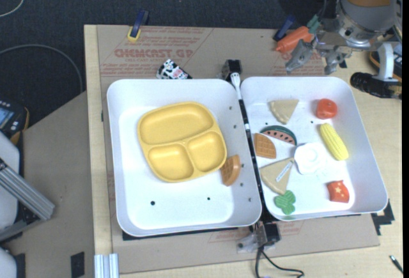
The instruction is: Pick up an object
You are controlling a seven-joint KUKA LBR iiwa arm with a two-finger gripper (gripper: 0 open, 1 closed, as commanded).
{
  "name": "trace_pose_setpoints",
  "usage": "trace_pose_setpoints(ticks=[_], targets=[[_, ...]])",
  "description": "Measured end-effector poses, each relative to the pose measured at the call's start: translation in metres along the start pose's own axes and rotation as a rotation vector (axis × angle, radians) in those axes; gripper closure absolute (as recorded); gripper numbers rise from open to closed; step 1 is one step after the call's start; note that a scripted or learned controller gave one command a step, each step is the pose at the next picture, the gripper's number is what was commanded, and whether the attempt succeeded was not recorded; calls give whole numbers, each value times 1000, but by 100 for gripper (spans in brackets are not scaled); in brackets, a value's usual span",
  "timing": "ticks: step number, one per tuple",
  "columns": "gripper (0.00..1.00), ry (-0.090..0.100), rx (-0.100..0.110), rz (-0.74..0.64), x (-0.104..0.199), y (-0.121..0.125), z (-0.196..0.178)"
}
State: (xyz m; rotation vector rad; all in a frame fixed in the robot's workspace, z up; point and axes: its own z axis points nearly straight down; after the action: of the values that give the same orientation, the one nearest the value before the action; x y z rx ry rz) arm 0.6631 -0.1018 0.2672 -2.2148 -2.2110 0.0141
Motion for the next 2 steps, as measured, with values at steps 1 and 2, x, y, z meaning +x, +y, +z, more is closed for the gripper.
trace_pose_setpoints(ticks=[1, 2], targets=[[0, -2, -14, -2, 0, 2, -9], [0, -2, -10, -1, -9, 1, 41]])
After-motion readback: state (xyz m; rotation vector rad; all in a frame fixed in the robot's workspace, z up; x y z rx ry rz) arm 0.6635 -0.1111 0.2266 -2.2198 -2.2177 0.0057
